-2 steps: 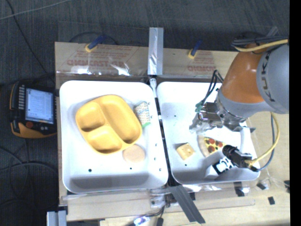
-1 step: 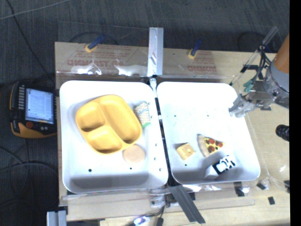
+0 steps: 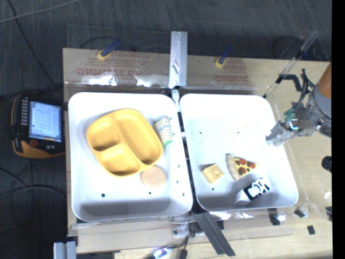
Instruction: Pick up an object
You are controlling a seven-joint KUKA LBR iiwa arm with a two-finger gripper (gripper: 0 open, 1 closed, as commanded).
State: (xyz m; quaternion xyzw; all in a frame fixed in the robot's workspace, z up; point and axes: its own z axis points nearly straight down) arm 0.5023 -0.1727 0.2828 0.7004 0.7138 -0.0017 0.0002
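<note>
Surface: one, pale wood, carrying two shallow white bins side by side.

Left bin: one. It holds three things.
- Yellow divided tray: one, three compartments, lying slantwise across the bin's middle.
- Round tan disc: one, flat, just beside the tray's near right corner.
- Small patterned cylinder: one, with a green end, lying between the tray's right edge and the bin's right wall.

Right bin: one. It holds three things, all grouped in its near half.
- Pizza slice toy: one, wedge-shaped, with red spots.
- Black-and-white block: one, near the bin's near right corner, just nearer than the pizza slice.
- Yellow cheese piece: one, left of the pizza slice, apart from it.

Hand: one, reaching in from the right, over the right bin's right rim, well apart from the three things in that bin. It touches none of them and nothing shows between its fingers; how far open they stand cannot be told.

Handheld screen unit: one, orange-edged, on the dark floor left of the surface.
</note>
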